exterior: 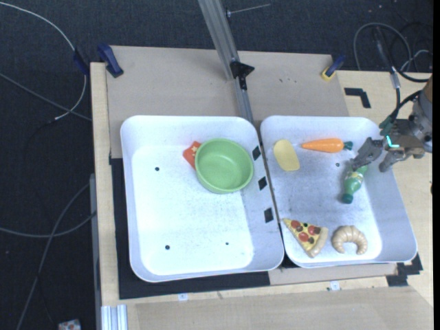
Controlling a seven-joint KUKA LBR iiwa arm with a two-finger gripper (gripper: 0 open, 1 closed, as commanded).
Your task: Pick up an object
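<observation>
From above, the grey arm enters at the right edge and is mostly cut off there, so little beyond its two-finger gripper can be made out. Two dark fingers spread apart over the right-hand shallow white bin, with nothing between them. A small green plastic bottle lies in that bin just below and left of the fingertips, close to them; whether they touch it is hard to tell. An orange toy carrot lies near the bin's far wall, left of the gripper, with a pale yellow oval piece beside it. A toy pizza slice and a tan croissant sit along the near side. In the left-hand white bin, a green round bowl half hides a red-orange object behind it.
</observation>
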